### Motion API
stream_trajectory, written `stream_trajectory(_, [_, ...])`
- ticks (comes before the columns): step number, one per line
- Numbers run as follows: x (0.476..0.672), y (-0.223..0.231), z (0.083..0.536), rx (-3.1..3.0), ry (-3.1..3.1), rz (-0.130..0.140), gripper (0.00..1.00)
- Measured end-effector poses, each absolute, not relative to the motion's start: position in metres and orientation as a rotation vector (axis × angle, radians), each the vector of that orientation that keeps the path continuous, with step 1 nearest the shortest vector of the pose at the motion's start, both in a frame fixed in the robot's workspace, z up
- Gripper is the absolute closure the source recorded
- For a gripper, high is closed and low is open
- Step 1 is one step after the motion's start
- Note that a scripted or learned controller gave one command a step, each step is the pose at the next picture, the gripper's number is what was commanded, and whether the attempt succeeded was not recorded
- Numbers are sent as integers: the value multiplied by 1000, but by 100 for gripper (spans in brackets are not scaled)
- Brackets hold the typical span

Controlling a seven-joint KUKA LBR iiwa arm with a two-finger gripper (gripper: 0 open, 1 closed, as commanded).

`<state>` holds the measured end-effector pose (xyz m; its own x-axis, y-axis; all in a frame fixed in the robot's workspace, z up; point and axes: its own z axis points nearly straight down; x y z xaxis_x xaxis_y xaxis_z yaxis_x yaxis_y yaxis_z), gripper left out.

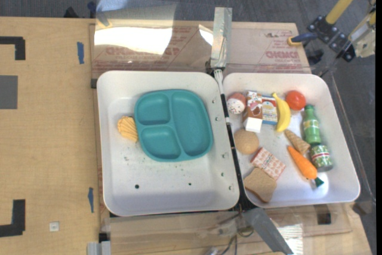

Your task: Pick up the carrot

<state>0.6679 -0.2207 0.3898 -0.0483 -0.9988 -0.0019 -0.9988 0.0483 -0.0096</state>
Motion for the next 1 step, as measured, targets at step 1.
stream_trajectory(1, [582,-205,279,-2330,2103,8,100])
